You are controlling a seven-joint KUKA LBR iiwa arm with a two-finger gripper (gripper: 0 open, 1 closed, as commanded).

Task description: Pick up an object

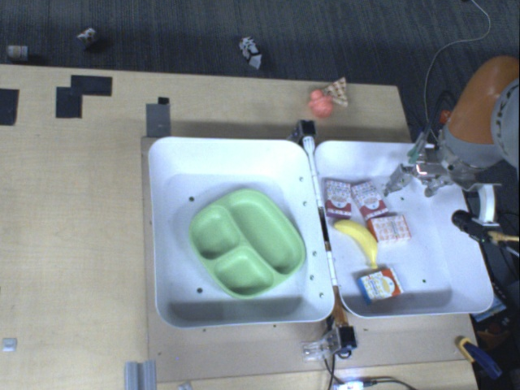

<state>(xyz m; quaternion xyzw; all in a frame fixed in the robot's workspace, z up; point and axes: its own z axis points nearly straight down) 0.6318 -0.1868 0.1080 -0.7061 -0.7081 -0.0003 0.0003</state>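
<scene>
The claw [424,171] hovers, its grip impossible to tell; just left lie 3 cartons [363,199], a banana [360,238], a juice box [379,284]; further left, a green tray [246,241].

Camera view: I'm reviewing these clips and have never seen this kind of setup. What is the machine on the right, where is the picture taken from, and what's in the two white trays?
The picture comes from one fixed camera above the bench, looking down at a slant. The grey machine with the orange band is a robot arm reaching in from the right; its hand hovers over the right bin, and nothing shows between its fingers. The left bin holds a green divided plate. The right bin holds a banana, three small red-and-white cartons and a blue-and-yellow carton. A pink ball lies on the bench behind the bins.
</scene>
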